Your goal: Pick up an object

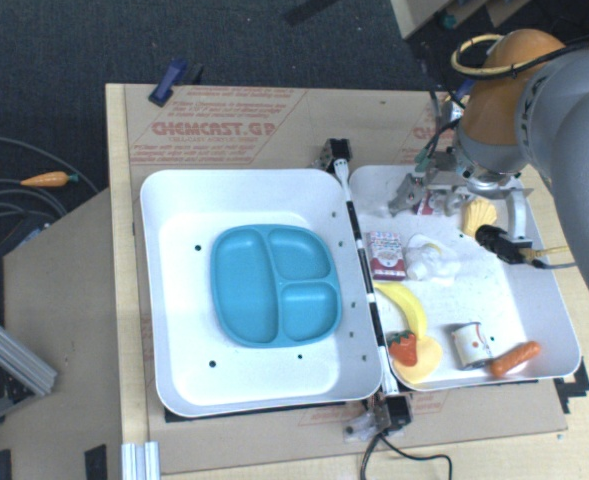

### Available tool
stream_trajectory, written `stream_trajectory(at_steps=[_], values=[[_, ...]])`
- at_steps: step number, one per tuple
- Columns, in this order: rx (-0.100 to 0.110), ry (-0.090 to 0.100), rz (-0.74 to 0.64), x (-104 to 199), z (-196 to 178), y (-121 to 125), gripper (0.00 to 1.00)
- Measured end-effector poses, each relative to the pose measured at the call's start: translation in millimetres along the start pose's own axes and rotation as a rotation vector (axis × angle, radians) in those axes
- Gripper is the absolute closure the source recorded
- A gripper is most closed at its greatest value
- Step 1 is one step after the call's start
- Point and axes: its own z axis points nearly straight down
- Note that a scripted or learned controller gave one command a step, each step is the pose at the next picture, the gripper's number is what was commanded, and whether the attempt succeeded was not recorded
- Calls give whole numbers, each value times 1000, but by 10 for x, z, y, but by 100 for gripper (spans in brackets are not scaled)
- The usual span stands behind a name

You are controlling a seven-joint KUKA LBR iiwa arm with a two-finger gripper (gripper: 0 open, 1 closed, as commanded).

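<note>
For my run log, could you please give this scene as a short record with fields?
left bin: blue tray
right bin: banana, strawberry, can, carrot, packet
gripper: over the right bin's far end, no object seen between its fingers
outside bins: clip on the bench, second carrot on the floor

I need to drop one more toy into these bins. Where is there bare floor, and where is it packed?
Left bin: bare white floor all around the blue divided plate, widest along its left and near sides. Right bin: a bare strip between the banana and the right wall. Crowded: its near corner with the strawberry, can and carrot, and the far end under the gripper.
</note>
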Motion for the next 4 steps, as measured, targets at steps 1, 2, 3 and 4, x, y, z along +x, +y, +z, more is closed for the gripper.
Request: stream_trajectory(at_steps=[1, 2, 3, 4], values=[[-2, 0, 0, 0, -106, 5, 100], [-1, 0, 0, 0, -103, 4, 0], [-4, 0, 0, 0, -208, 9, 100], [-3, 0, 0, 0, -205, 7, 0]])
